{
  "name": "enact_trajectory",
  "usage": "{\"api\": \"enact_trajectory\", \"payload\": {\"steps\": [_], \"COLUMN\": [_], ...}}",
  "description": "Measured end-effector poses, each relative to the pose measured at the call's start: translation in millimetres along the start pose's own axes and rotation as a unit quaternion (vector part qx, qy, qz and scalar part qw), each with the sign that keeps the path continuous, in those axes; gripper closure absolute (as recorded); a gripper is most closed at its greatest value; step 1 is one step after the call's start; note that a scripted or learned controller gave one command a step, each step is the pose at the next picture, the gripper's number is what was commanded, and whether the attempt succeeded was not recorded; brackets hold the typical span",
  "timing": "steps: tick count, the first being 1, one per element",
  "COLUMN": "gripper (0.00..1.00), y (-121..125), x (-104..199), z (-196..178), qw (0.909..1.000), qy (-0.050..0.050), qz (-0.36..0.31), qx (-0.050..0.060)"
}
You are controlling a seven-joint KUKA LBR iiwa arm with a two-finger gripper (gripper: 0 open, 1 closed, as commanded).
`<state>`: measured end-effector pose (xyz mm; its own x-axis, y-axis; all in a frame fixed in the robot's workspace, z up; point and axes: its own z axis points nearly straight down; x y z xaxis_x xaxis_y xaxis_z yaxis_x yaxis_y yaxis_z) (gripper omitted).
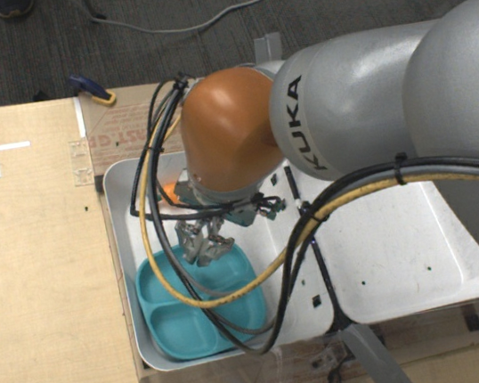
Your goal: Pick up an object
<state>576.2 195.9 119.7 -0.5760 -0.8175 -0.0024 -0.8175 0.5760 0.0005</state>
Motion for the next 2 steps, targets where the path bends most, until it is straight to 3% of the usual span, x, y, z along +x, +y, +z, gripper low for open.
{"api": "enact_trajectory", "payload": {"steps": [1, 2], "gripper": [1.00, 1.00], "y": [-16, -17], "x": [11, -8], "z": [-169, -30], "qw": [0.9999, 0.9947], "qy": [-0.002, 0.000], "qz": [0.015, 0.103], "qx": [0.002, 0.001]}}
